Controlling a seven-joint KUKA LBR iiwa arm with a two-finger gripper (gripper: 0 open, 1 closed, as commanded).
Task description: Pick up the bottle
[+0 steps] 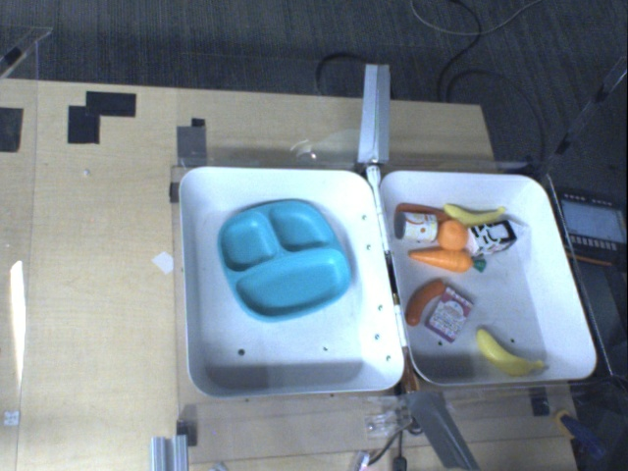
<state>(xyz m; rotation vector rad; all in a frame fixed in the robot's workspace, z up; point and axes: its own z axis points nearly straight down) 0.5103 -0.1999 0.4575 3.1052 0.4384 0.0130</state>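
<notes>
The bottle (418, 226) lies on its side at the right bin's (561, 292) far-left corner, touching a carrot (444, 258). The pick-up looks unstarted; the hand's state cannot be told. Next comes a descent onto the bottle, clear of neighbouring toys.

Pale wooden bench (88, 292) before dark carpet (245, 18) strewn with cables (461, 18).

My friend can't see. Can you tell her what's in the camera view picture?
Two shallow white bins sit side by side on a wooden bench. The left bin holds a blue divided plastic plate; the right bin holds toy food, including two yellow bananas, an orange carrot and a small bottle.
</notes>
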